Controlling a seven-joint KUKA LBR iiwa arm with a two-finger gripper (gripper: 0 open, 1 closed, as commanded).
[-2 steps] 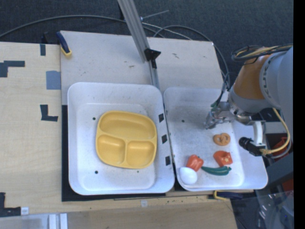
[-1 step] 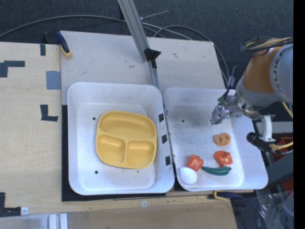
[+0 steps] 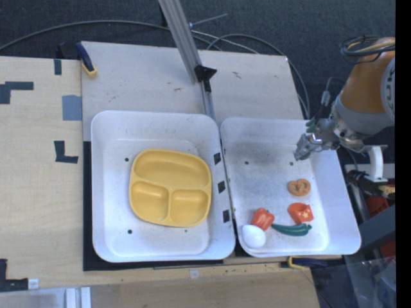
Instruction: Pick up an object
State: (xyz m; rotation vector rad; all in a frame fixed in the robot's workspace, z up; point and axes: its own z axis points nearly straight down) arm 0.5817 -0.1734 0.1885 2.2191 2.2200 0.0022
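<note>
Camera view: two white bins, the left bin bearing a yellow divided plate; my gripper hangs over the right bin, its grip impossible to tell, above a pretzel, red pieces, green pepper and white egg.

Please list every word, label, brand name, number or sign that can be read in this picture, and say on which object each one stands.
None: no readable text appears in the camera view.
The yellow plastic divided plate is plain.
The two shallow white bins carry only dark specks, no lettering.
The grey tape patches on the wooden bench are blank.
</note>
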